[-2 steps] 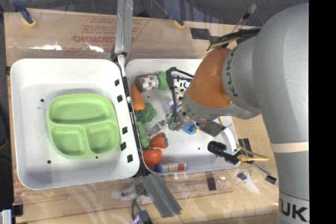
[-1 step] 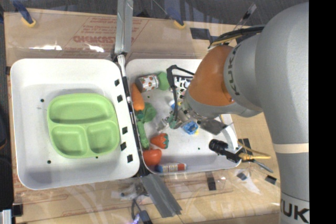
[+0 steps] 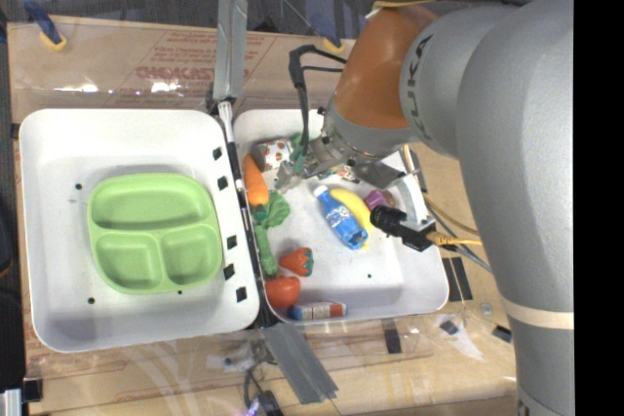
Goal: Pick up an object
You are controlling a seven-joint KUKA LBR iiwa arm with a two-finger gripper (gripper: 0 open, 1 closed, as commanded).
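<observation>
1. Camera view first: nearest us, along the front edge of the right bin (image 3: 429, 292), we see a tomato (image 3: 283, 291) and a small tube (image 3: 317, 311) in the front-left corner, with a strawberry (image 3: 296, 260) just behind them.
2. Mid-bin lie a banana (image 3: 349, 205) and a blue bottle (image 3: 340, 218), touching; any of these could be the object to pick.
3. Against the bin's left wall we find a carrot (image 3: 254, 181) above a green leafy piece (image 3: 272, 212).
4. Toward the bin's back edge our gripper (image 3: 296, 165) hangs low beside the carrot; we cannot tell how it is set.
5. We judge the crowding risky: a descent here could nudge the carrot or catch two things at once.
6. A green tray (image 3: 154, 231) sits in the left bin (image 3: 58, 141).
</observation>
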